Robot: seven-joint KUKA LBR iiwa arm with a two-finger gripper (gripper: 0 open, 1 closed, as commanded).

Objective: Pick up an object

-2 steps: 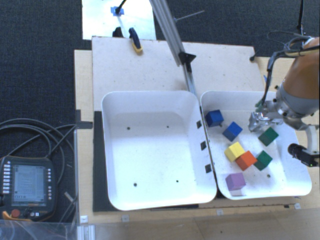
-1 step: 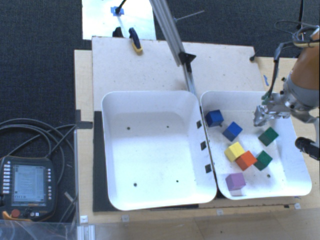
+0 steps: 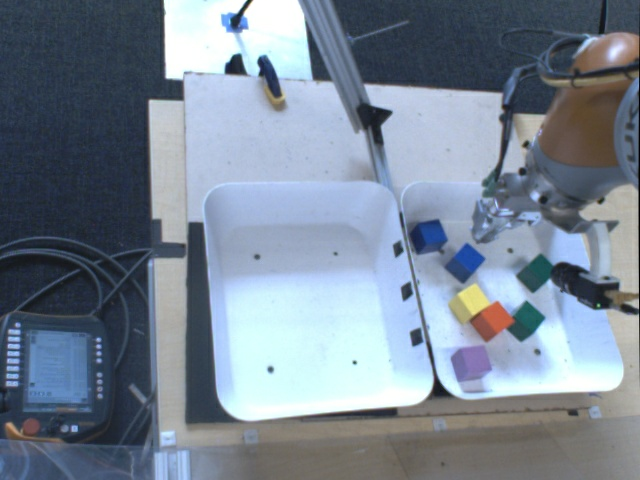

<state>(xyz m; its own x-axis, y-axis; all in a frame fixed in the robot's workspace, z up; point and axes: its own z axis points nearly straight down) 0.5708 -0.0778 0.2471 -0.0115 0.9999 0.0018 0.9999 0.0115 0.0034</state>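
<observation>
I'm looking down on the bench (image 3: pixel 300 128), and the big left bin (image 3: pixel 300 388) has nothing I want in it. Everything I could grab sits in the right bin (image 3: pixel 590 373). My arm (image 3: pixel 590 118) comes in from the right, orange band high over the far rim, and the gripper (image 3: pixel 490 223) hangs above the bin's upper part. Whether its tips are spread or pressed together, I cannot tell from here; nothing shows between them, so I'm calling no hold.

Blocks now. Two blue blocks lie closest: one blue cube (image 3: pixel 428 236) near the divider, another blue cube (image 3: pixel 465 262) just below the gripper. Further down, the yellow cube (image 3: pixel 468 303) and orange cube (image 3: pixel 492 320) are touching, with a green cube (image 3: pixel 527 320) just beside them. A second green cube (image 3: pixel 535 272) sits apart, and a purple cube (image 3: pixel 471 363) lies near the front wall.

My worry: if I drop between the two blue cubes, the tips may straddle neither and just shove one aside. Going for yellow risks catching orange too, and the pair twisting out.
</observation>
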